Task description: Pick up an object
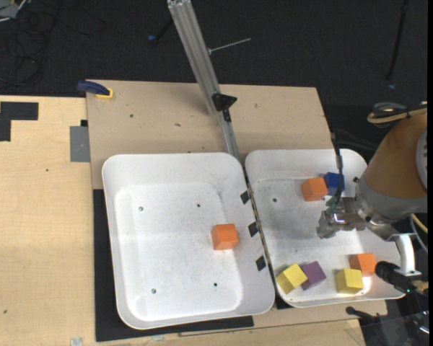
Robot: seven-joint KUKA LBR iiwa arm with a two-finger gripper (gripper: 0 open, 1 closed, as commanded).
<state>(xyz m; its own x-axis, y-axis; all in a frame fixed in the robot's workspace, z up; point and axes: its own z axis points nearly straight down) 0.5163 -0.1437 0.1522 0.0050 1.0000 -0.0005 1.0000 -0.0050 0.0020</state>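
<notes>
Camera view: your gripper (330, 225) low in right bin (274, 166) — orange block (314, 188) just up-left, nearest; finger spread: cannot tell.

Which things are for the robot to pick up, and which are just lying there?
For the job:
orange cube in the left bin
orange block, blue block, yellow block, purple block, second yellow block, brown-orange block in the right bin
hand

Lying about:
metal rail
blue-and-yellow clamp
</notes>
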